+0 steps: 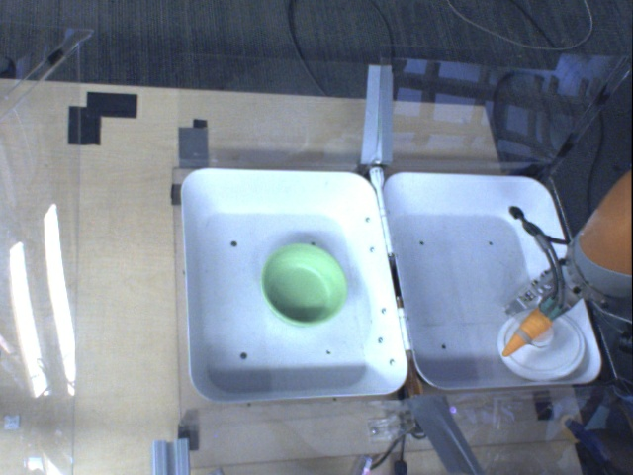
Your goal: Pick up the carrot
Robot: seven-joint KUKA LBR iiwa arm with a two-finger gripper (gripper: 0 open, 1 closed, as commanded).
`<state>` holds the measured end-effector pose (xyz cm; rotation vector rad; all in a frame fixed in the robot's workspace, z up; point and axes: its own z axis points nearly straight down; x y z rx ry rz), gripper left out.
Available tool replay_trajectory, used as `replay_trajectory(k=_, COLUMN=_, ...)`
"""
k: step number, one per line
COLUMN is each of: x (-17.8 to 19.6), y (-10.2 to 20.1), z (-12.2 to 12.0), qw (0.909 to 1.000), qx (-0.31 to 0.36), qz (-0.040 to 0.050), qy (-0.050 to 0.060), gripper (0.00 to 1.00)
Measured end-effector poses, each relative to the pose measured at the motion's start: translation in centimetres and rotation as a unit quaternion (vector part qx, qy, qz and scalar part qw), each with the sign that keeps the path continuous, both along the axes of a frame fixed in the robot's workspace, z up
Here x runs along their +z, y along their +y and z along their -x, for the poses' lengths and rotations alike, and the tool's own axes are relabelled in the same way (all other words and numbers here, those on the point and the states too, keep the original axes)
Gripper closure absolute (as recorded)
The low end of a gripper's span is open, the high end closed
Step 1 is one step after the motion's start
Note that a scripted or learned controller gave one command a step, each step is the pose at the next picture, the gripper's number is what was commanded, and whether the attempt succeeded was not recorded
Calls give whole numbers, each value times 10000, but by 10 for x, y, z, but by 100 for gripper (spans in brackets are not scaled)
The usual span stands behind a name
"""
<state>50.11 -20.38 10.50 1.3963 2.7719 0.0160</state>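
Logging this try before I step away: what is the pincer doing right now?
Pincer: at the thick end of the carrot, above the white plate in the right bin; a real hold on the carrot cannot be told.

1. The left white bin point(213, 364) holds a light green bowl point(305, 283) near its middle, standing upright.
2. The right white bin point(445, 206) touches the left one along a metal divider point(377, 117).
3. A small white plate point(554, 359) lies in the near right corner of the right bin.
4. Black cables point(336, 8) lie on the dark floor behind the wooden bench point(109, 295).
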Motion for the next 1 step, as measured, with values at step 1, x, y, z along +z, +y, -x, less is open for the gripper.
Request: replay_trajectory(k=1, x=97, y=100, z=11, qw=9861, qx=1656, qz=12, qy=133, gripper=100)
